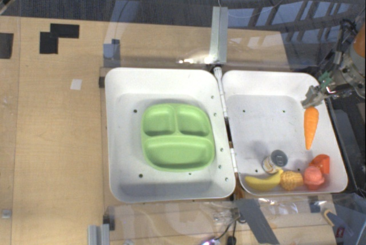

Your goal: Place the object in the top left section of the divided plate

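Banana (pixel 262 182) at your near bin (pixel 286 123) edge; carrot (pixel 310 127) dangling from clamped end effector (pixel 313 99); green plate (pixel 177 136) left; wooden desk (pixel 51 141), grey carpet behind.

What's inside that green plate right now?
All three sections of the green plate look bare; nothing covers them. The toy food, such as the carrot, lies in the right bin.

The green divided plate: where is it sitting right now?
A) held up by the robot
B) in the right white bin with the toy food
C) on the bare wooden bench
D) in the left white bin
D: the green divided plate lies flat in the left white bin, while the carrot and banana lie in the right white bin.
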